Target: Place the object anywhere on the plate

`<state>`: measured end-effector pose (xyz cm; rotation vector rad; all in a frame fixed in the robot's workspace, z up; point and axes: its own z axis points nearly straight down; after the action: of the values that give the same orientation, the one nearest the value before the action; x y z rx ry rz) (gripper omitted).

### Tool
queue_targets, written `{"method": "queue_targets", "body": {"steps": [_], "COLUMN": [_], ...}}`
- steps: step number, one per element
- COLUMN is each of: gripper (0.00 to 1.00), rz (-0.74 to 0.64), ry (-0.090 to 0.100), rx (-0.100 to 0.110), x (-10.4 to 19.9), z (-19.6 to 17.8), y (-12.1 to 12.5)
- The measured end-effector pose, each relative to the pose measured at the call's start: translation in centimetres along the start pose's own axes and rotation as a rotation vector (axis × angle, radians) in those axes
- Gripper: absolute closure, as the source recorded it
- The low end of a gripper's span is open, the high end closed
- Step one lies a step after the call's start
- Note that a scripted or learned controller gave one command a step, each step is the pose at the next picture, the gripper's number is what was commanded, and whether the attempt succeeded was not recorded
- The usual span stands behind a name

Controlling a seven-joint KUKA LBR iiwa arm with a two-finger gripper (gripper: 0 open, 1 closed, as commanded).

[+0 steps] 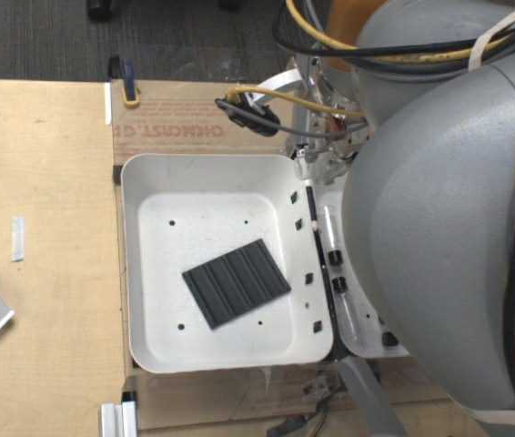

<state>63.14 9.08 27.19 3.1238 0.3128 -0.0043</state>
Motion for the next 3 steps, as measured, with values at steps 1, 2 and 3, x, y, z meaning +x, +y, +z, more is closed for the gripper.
{"method": "queue_targets", "body": {"steps": [1, 2, 3], "gripper": [1.00, 1.00, 1.00], "rz": [-0.160, -0.313, -0.803], "ry": [0.000, 0.000, -0.004], "rx": [0.000, 0.000, 0.000], "x": [2.2, 3.7, 3.3], "z": [-3.1, -7.2, -7.1], "y": [-4.3, -11.9, -9.7]}}
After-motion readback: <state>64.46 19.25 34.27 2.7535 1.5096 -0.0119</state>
